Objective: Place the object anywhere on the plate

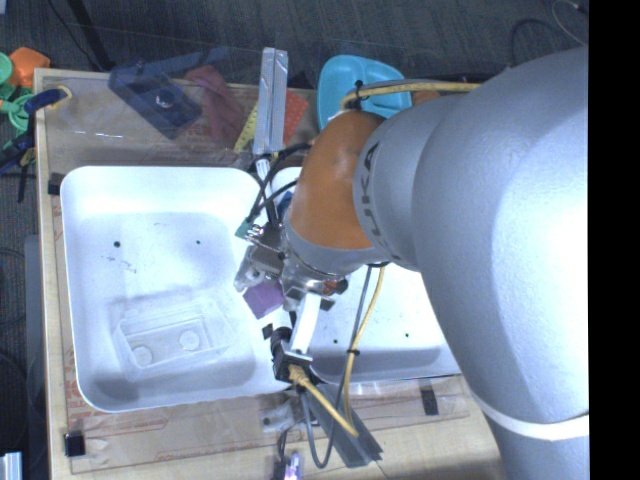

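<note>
At the claw's (266, 284) lower edge, a small purple object (262, 298) sits right against the tooling, above the strip where the two bins meet. Can't tell whether it's actually gripped or just lying under or behind the claw, because the wrist hardware blocks the contact. Claw opening can't be read either, same reason.

Likely target: the clear plate (170, 340), a see-through shallow piece with two round dimples, down and to the left of the claw on the floor of the left bin (90, 208). It's well apart from the purple object, with nothing on it.

Judged step: transport, or a grasp still unconfirmed. Placement isn't done.

Next move calls for:
- carrying left and toward the near edge, clearing the bin wall between claw and plate
- dropping low before release, since the plate is shallow and probably slick
- checking the object really travels with the claw

Surface: both bins are white and shallow. The right bin (405, 346) is mostly covered by the arm (500, 248) and its orange band (335, 193). A yellow cable (357, 313) hangs just right of the claw and could snag.

Room: beyond the bins, past the claw, there's a blue item (350, 80) and a dark grey part (160, 96) on the bench (200, 423). Dark floor all round.
</note>
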Controlling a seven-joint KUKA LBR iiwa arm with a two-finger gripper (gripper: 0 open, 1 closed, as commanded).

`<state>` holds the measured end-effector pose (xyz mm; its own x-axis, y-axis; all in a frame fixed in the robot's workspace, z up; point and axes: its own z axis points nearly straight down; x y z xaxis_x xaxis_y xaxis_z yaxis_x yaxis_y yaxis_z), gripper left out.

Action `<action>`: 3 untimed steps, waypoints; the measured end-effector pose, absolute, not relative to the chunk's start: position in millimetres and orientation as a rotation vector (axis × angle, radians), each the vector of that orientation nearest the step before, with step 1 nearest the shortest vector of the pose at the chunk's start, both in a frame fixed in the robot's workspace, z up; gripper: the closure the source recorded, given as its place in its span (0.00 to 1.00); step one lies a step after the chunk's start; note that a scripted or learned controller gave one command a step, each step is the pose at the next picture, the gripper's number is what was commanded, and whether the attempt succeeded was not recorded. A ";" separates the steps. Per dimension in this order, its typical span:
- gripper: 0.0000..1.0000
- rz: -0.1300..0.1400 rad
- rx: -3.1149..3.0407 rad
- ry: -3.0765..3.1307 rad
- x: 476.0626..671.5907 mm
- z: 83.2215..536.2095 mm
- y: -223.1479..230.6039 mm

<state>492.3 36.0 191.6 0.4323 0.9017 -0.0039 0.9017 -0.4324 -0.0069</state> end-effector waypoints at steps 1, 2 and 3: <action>1.00 0.003 -2.588 -1.778 476.3 244.4 119.1; 1.00 0.001 -2.539 -1.849 477.2 300.6 49.5; 1.00 0.012 -2.598 -1.760 474.8 183.2 119.9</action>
